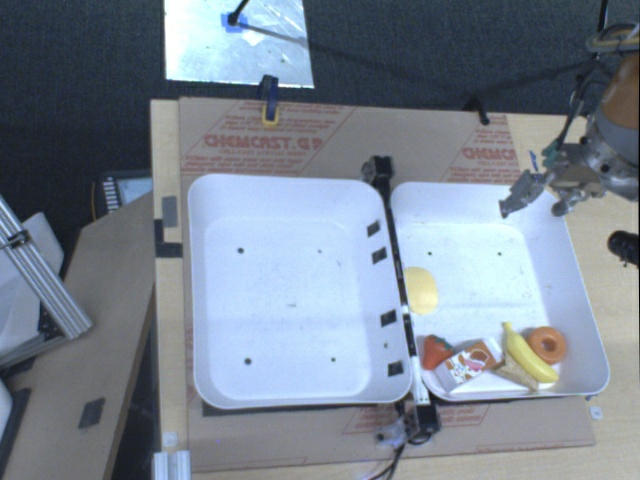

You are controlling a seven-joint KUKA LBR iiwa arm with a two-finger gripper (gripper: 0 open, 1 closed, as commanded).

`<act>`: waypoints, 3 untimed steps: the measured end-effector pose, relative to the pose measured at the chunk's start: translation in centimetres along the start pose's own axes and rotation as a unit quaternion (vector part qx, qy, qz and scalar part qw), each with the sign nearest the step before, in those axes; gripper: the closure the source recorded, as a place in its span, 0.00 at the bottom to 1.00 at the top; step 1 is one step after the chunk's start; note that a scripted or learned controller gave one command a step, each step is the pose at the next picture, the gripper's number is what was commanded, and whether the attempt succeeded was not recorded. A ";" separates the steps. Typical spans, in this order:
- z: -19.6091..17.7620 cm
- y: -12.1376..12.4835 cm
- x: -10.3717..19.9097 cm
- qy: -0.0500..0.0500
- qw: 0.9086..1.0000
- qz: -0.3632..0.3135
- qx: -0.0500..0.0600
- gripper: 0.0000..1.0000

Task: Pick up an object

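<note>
Two shallow white bins fill the middle of the frame, and we begin with them because they are the biggest things here. The left bin (290, 288) takes the centre-left, and the right bin (480, 268) takes the centre-right; they touch along a dark divider, which we think keeps them fixed so that objects can be moved from one to the other. Next in size is the arm (615, 118) at the right edge of the frame, reaching in above the upper right corner of the right bin. Its gripper (545, 195) hangs over the far rim of that bin with the two fingers spread apart and nothing between them, well apart from all the objects. We judge that the picking is not yet begun. The things to pick lie together in the lower part of the right bin, probably because they slid or were dropped toward that near wall. The banana (528, 355) lies at a slant in the lower right, touching the orange ring (547, 345). Just left of them is the printed packet (468, 363), and the small red piece (436, 351) touches it. The pale yellow lemon (422, 291) sits alone, higher up, against the divider.
</note>
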State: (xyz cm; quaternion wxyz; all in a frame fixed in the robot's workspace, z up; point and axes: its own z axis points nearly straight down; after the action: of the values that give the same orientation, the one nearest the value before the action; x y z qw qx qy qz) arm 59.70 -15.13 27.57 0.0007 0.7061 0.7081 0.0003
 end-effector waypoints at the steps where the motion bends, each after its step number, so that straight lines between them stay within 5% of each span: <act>1: 1.5 -1.8 -0.6 0.000 1.000 0.001 0.001 0.00; 3: 7.1 2.9 -5.6 -0.001 1.000 0.001 -0.001 0.00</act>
State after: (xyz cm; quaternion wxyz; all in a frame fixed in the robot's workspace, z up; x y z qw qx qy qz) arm 62.62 -20.76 20.51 0.0021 0.7070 0.7072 0.0001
